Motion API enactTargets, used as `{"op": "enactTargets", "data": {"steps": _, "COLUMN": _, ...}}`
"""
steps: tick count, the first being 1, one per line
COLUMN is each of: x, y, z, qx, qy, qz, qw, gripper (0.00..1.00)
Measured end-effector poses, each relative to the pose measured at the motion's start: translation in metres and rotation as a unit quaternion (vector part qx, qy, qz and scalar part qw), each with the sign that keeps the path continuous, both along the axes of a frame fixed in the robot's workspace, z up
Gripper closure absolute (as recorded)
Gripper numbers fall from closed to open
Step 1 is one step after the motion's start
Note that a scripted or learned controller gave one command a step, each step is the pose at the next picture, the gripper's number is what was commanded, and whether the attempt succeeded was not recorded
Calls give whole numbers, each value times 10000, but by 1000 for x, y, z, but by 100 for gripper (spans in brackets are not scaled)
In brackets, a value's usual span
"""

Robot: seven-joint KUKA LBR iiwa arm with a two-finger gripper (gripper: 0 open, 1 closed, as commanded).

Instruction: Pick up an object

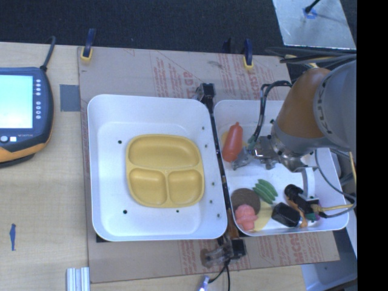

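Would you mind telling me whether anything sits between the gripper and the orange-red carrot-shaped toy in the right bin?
Nothing visible does. The gripper sits in the right white bin right beside the orange-red carrot-shaped toy, with no object between them. The green toy and pink toy lie nearer the front.

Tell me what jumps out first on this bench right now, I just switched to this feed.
The yellow divided tray sits alone in the middle of the left bin. The grey and orange arm reaches in from the right over the right bin, its gripper low beside an orange-red carrot-like toy near that bin's left wall. A cluster of small items, among them a green piece and a pink one, lies along the bin's near side.
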State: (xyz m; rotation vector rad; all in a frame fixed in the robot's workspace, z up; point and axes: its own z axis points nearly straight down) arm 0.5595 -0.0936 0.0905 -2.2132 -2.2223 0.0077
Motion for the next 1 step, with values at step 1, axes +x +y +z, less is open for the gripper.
{"op": "enactTargets", "data": {"steps": 1, "x": 66, "y": -5, "z": 2, "qx": 1, "qy": -23, "qz": -2, "qw": 10000, "gripper": 0}}
